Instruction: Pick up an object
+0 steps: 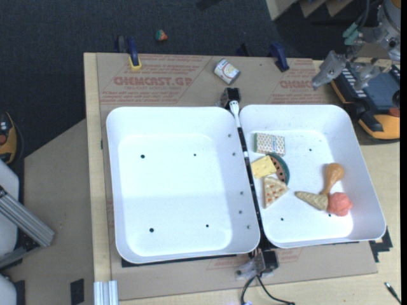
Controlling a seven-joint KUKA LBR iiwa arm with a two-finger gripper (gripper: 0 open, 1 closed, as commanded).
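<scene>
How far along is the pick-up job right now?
Nothing looks done yet. The gripper hangs at the upper right, outside the right bin, nothing visibly between its fingers. The drumstick, pink toy and cracker lie in that bin. The reach, grasp and lift remain.

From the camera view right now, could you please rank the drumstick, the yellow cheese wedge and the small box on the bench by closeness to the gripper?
From the gripper:
1. Small box, on the bench behind the bins.
2. Drumstick, right bin, right side.
3. Yellow cheese wedge, right bin, left edge.

Two white bins (172, 122); six toy food pieces (269, 143); one small box (226, 71)
</scene>
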